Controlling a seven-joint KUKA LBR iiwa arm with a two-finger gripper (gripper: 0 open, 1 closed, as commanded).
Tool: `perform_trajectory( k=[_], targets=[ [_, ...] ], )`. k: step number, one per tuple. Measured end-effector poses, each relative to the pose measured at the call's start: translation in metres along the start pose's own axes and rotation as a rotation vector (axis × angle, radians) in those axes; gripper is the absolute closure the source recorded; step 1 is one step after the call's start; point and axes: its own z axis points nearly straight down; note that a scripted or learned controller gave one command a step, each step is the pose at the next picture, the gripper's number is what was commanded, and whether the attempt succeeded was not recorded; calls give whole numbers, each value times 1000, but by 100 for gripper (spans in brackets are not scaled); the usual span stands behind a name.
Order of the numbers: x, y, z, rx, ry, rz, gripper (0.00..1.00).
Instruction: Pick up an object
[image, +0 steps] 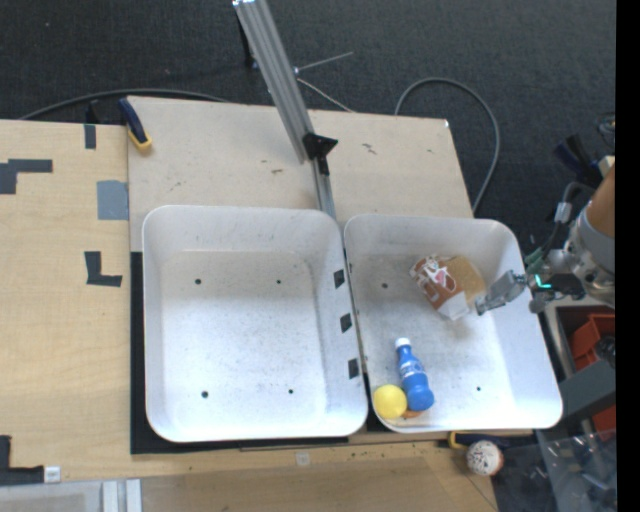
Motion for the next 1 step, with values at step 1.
perform_trajectory(
  k=[1],
  targets=[
    [0, 0, 0, -1, 0, 0, 0]
  ],
)
